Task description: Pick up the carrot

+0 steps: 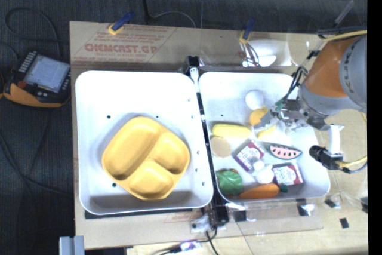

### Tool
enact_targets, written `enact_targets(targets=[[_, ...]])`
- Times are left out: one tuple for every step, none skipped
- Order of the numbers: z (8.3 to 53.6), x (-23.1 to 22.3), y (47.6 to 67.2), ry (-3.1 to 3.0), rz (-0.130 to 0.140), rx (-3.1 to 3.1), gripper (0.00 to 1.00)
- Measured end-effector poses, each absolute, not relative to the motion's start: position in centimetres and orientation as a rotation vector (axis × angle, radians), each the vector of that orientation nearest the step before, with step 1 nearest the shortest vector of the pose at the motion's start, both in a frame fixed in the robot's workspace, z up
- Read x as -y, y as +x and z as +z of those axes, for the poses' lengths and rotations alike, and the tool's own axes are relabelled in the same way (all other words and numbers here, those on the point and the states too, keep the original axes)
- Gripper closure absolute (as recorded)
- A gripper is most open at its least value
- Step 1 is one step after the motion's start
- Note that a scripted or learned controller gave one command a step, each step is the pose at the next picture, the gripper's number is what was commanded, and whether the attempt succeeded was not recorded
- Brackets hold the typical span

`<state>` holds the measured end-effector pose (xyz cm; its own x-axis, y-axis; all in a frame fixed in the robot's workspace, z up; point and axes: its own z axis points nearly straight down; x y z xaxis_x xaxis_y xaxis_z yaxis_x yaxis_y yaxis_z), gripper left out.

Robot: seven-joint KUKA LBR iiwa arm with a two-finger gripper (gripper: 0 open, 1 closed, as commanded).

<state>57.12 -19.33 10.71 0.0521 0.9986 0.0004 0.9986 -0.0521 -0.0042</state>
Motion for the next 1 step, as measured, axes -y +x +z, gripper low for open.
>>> enact_targets(targets=[[8.92, 16.51, 61.26, -2.337, -0.002, 2.110, 0.00]])
